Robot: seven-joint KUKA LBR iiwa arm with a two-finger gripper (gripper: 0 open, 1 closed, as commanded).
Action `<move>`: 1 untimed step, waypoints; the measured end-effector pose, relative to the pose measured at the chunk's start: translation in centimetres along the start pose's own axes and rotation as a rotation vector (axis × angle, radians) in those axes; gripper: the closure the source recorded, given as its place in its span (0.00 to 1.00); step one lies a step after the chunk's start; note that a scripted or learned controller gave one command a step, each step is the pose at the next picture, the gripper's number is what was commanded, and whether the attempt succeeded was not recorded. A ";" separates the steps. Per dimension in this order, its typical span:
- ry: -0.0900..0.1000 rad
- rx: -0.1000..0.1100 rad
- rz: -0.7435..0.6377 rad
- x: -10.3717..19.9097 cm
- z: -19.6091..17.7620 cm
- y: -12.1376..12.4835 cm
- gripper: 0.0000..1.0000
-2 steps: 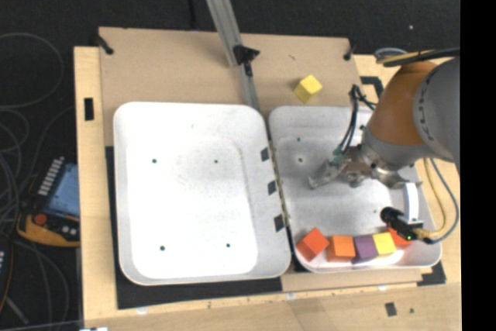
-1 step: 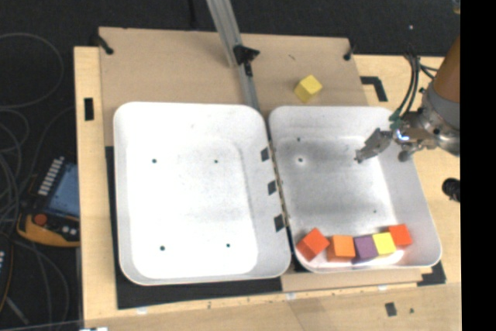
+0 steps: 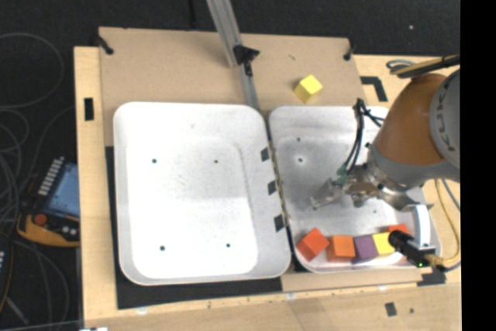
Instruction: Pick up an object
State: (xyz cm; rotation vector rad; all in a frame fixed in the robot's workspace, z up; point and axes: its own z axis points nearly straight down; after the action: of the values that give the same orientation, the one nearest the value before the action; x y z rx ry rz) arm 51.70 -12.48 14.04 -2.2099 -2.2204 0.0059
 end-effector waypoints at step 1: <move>-0.010 -0.018 0.010 -6.3 -8.0 -2.7 0.00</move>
State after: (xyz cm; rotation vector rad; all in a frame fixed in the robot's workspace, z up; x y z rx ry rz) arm 49.06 -18.83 22.05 -2.2346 -2.2234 -0.0027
